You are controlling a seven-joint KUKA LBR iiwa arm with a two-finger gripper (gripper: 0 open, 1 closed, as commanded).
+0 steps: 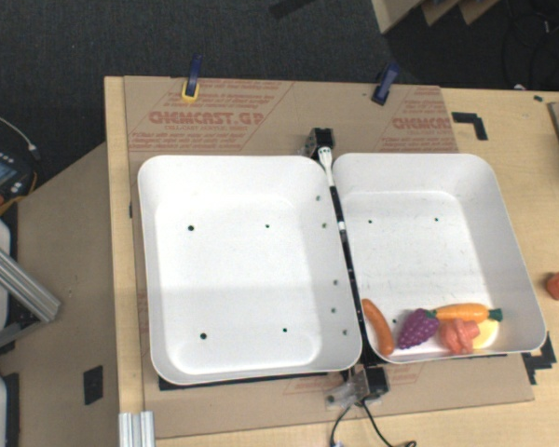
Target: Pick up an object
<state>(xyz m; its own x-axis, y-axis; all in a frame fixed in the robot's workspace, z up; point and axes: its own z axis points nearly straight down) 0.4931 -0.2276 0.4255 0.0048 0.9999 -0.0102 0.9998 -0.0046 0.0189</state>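
Observation:
Two shallow white bins sit side by side on the bench, the left bin (168, 250) and the right bin (503, 240). Along the right bin's front edge lies a cluster of toy food: an orange-red sausage-shaped piece (376, 327), a purple bunch of grapes (416, 329), an orange carrot (464, 312), a red piece (456, 335) and a pale yellow piece (485, 334) touching one another.
The bins rest on a brown cardboard sheet (261, 110) held by a yellow clamp (192, 86) and a blue clamp (386, 84) at the back. A small orange object (557, 286) lies outside the right bin at the far right. A cable connector (365, 386) sits at the front.

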